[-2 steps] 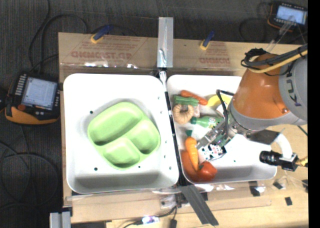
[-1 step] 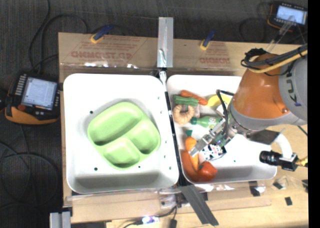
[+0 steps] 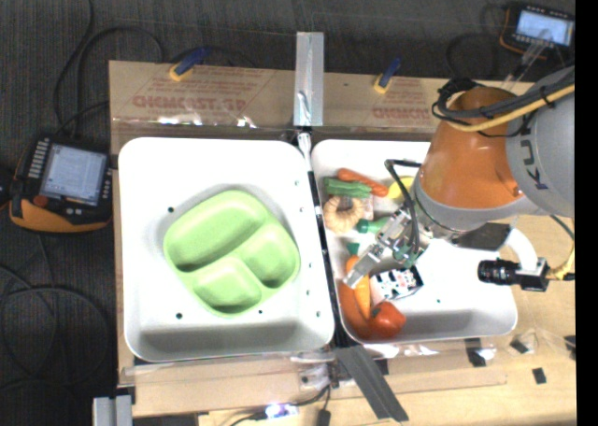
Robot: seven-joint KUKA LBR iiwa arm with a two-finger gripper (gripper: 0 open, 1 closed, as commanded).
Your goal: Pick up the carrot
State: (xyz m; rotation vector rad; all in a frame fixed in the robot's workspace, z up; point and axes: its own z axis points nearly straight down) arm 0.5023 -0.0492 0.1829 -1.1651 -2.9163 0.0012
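Note:
The carrot, orange and tapered, lies in the right bin against its left wall near the front. A red tomato-like piece touches its right side. My gripper reaches down and to the left from the orange-banded wrist, its tip right at the carrot's upper end. Whether it touches the carrot is unclear from this angle. A black-and-white tag hangs beside the gripper.
More toy food crowds the right bin's back left: a slim orange-red piece, a green piece, a pale round piece and something yellow. A green divided plate lies in the left bin.

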